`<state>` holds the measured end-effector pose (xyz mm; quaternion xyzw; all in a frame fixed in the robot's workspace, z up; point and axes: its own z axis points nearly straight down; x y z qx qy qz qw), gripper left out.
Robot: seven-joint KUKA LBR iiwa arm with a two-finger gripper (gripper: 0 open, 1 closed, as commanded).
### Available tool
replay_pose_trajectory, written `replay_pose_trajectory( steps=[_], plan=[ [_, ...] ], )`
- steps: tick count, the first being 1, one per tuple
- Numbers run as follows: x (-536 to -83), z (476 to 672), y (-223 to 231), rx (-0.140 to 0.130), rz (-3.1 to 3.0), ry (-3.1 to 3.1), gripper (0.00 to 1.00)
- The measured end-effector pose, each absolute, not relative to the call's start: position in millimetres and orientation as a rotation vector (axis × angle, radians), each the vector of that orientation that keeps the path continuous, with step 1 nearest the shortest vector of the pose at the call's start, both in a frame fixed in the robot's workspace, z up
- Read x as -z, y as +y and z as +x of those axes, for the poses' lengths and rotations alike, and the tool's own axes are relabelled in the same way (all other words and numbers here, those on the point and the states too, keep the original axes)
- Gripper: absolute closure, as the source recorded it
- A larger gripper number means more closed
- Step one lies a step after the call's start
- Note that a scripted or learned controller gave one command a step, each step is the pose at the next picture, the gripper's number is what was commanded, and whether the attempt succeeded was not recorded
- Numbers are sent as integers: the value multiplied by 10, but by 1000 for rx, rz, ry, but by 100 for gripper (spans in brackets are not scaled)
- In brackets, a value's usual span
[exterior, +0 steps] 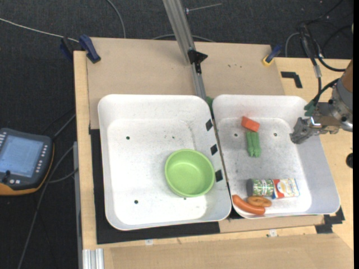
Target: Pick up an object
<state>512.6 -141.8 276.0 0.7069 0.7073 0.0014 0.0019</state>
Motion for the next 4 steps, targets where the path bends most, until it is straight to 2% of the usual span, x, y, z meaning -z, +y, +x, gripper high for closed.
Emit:
replay_pose_trajectory(
  steps=[1,2,4],
  plan=[
    [-2897,5129,-1417,-2,2220,2221,100],
    [-2845,5193,-975,-1,2218,2225,100],
    [-2597,5137,176,0,2218,2227,100]
  ],
)
